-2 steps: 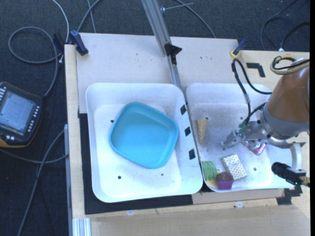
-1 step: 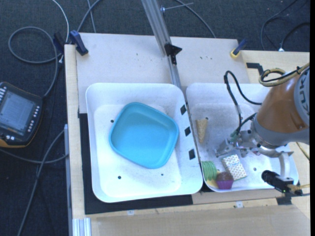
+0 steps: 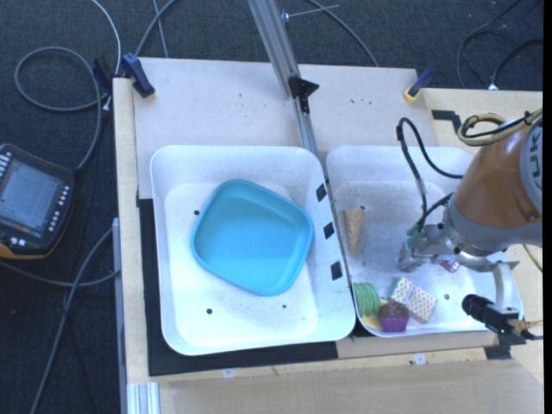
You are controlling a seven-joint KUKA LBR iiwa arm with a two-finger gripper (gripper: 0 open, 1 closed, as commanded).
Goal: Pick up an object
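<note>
My gripper [image 3: 414, 255] hangs low over the middle of the right bin [image 3: 379, 175], under the orange band of the arm [image 3: 500, 192]. A tan cone [image 3: 354, 228] lies to its left, near the bin's left wall. At the bin's front edge sit a green ribbed object [image 3: 368, 297], a purple object [image 3: 394, 317] and a checkered block [image 3: 415, 299], all just below and left of the gripper. A small red thing [image 3: 448, 266] peeks out beside the wrist. I see nothing clearly held.
A blue square plate [image 3: 252, 236] lies in the left bin [image 3: 172, 179]. A metal rail [image 3: 276, 37] slants down between the bins. Black cables [image 3: 414, 158] loop over the right bin's back. A pendant [image 3: 30, 198] lies off the bench at far left.
</note>
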